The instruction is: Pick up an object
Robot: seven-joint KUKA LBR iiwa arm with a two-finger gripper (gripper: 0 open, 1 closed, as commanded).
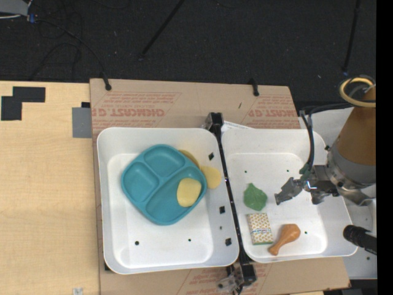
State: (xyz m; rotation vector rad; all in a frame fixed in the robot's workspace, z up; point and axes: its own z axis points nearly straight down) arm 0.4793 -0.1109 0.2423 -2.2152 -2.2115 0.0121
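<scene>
With its claw (299, 190) spread open and holding nothing above the right bin (319, 246), the arm should, I judge, centre over the green lump (255, 196) lying just to its left, then descend straight before closing.

Red printed lettering repeats across the cardboard sheet (184, 106) under the bins, up and left of the claw (302, 190). It appears upside down and mirrored, too blurred to read with certainty.

Dark cabled floor (184, 29) behind wooden bench (43, 195).
</scene>
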